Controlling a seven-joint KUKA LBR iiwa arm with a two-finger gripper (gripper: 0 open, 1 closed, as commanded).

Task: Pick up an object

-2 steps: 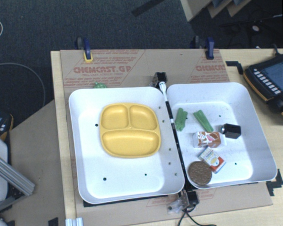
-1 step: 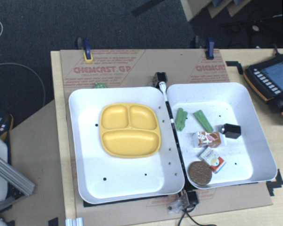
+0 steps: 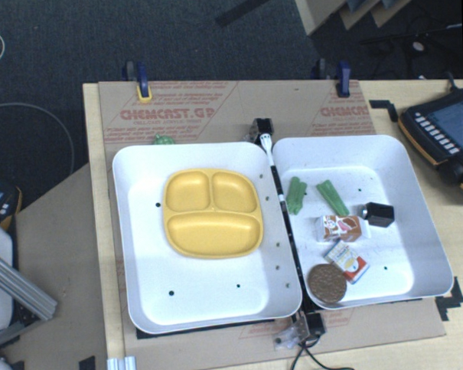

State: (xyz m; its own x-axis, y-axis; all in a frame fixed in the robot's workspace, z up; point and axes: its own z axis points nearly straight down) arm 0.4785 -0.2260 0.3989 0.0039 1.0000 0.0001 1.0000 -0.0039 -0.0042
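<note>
1. Standing by the worktop [image 3: 103, 224], I count two white bins side by side: left bin [image 3: 144, 291], right bin [image 3: 416, 211].
2. Left bin: one yellow divided plate [image 3: 213, 213], lying flat near the bin's middle, well apart from the walls.
3. Right bin: six loose items, all candidates for the pick, clustered in the half next to the shared divider.
   - Green piece [image 3: 295, 194], just beside the divider, long axis running nearly straight up and down the view.
   - Second green piece [image 3: 331, 197], near the first, long axis slanting from upper left to lower right.
   - Black block [image 3: 379, 214], the item furthest right, apart from its neighbours.
   - Brown-and-white packet [image 3: 341, 228], just left of the black block.
   - Small red-and-white packet [image 3: 347, 261], lying tilted below it.
   - Brown round disc [image 3: 328, 283], flat, close to the bin's near wall and just beside the small packet.
4. Pincer: whether spread or pressed together, I cannot tell.
5. Governing relation, as a judgement: since the arm enters from the right, the right bin is its near bin and the black block is the first item in its path. The block stands clear on every side, so it looks the easiest take. A green piece would call for the pincer to close across its long axis.
6. Off the bins: a small green scrap [image 3: 163, 140] on the worktop beyond the left bin.
</note>
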